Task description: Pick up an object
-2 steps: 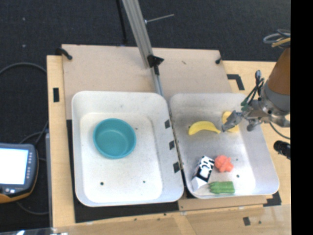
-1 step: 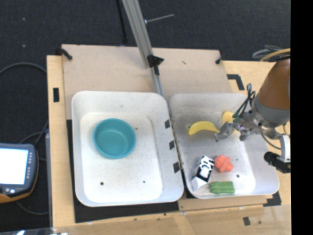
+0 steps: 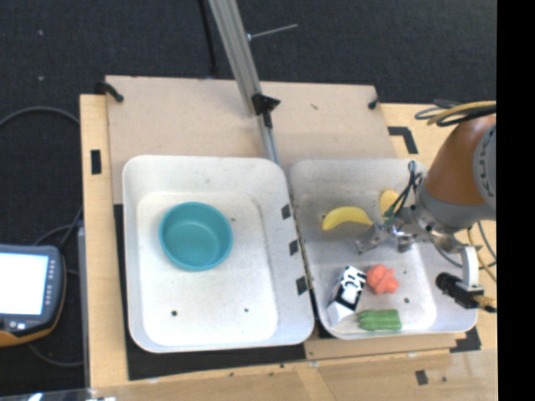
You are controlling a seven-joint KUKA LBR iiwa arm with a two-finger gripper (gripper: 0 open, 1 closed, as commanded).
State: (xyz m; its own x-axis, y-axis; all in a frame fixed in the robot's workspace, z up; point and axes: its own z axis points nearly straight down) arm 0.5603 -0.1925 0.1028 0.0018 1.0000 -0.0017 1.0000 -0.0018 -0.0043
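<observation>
The right bin [image 3: 334,178] holds a yellow banana [image 3: 345,217], a second yellow piece [image 3: 389,200] partly hidden by the arm, an orange-red lumpy object [image 3: 383,279], a black-and-white box [image 3: 349,289] and a green object [image 3: 379,320]. My gripper [image 3: 378,239] hangs low in this bin, just right of the banana and above the orange-red object. A teal bowl [image 3: 196,235] sits in the left bin [image 3: 150,324].
A slanted metal pole [image 3: 238,48] rises behind the bins. The arm's orange band [image 3: 456,170] covers the right bin's right side. A tablet [image 3: 25,286] lies at the far left, off the bench. Cables run by the right edge.
</observation>
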